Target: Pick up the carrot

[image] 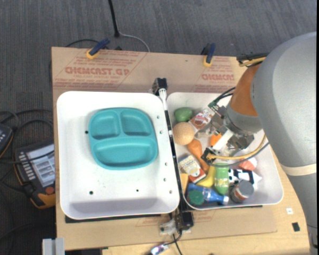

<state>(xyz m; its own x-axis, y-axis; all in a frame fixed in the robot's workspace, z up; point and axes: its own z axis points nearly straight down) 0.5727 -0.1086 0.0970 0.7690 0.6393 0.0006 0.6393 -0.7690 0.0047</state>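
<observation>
The gripper (221,138) hangs low in the right bin (271,195), just right of the carrot (196,151) beside the tan egg (183,133), seemingly positioned for a grasp.

The gripper (219,141) hangs low in the right bin (274,195), just beside the carrot (197,152).

Floor: dark grey carpet (53,15) on every side of the bench.
Bench top: brown cardboard sheet (103,73) printed with red lettering.
Clamps: two yellow-and-blue clamps (97,48) on the bench's far edge.
Cable: black cable (112,12) crossing the carpet toward the far edge.
Left of bench: handheld control unit (36,166) among black cables.
</observation>
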